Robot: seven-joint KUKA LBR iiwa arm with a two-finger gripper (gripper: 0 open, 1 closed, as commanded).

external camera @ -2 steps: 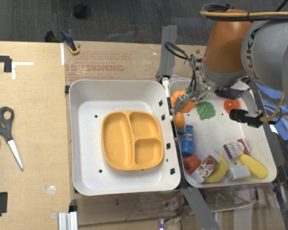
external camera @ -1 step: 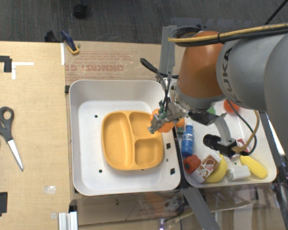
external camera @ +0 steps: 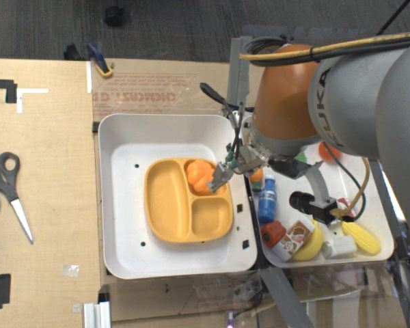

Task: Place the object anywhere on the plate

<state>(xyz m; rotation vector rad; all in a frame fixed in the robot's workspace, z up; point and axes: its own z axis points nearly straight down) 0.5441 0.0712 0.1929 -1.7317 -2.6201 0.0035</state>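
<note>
Toward the nine o'clock side of the bench, the left bin [external camera: 116, 203] holds a yellow plate [external camera: 188, 200] split into three compartments: one long one along its nine o'clock side and two smaller ones on its three o'clock side. An orange fruit [external camera: 199, 174] sits in the small compartment at one o'clock, close to the plate's rim. The gripper [external camera: 222, 174] hangs at the fruit's three o'clock edge, touching or nearly so; how wide it stands, and whether it has hold of the fruit, cannot be told. White bin floor lies bare all round the plate, widest at six and nine o'clock. The right bin [external camera: 379, 248], at three o'clock, is crowded: a blue bottle [external camera: 267, 203], a banana [external camera: 309, 243], a corn cob [external camera: 361, 236], a small carton [external camera: 295, 238]. Scissors [external camera: 10, 193] lie on the bench, well apart at nine o'clock.
</note>
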